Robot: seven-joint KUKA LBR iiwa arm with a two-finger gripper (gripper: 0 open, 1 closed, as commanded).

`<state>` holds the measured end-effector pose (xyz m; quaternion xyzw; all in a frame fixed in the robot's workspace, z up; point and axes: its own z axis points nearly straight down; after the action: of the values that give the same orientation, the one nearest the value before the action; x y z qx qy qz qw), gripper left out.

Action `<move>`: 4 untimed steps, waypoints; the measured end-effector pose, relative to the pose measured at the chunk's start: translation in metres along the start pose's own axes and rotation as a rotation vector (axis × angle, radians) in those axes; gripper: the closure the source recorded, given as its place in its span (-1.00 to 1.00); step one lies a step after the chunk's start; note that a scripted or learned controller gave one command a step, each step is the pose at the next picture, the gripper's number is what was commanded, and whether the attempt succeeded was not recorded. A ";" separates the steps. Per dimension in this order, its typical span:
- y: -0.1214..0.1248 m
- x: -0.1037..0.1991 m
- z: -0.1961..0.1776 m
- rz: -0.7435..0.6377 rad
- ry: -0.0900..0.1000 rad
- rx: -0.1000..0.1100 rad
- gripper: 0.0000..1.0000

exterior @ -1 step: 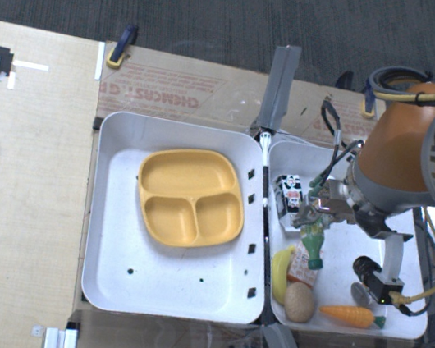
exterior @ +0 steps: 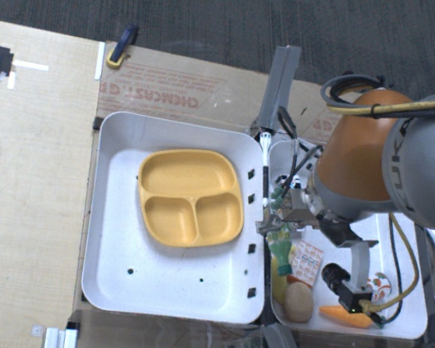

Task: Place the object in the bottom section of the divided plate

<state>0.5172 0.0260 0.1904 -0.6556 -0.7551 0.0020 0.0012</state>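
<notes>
Reaching in from the right, the arm (exterior: 395,159) was seen over the right bin (exterior: 412,324). The plate (exterior: 191,196) lay in the left bin (exterior: 100,273). The gripper (exterior: 281,214) hung at the right bin's left edge, its grasp impossible to tell, above a potato (exterior: 298,302) and carrot (exterior: 346,318).

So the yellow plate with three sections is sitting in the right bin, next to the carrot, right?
Not quite. The camera view shows the yellow three-section plastic plate in the left white bin. The orange carrot lies in the right white bin, so they are in separate bins.
</notes>
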 end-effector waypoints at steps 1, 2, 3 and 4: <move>0.000 0.000 0.000 0.001 0.000 0.000 -1.00; 0.043 0.033 0.054 0.021 -0.017 -0.017 -1.00; -0.025 0.046 0.000 0.305 0.000 0.000 -1.00; 0.015 0.020 -0.001 0.157 -0.001 -0.001 -1.00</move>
<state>0.5291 0.0477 0.1916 -0.7130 -0.7012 0.0021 0.0002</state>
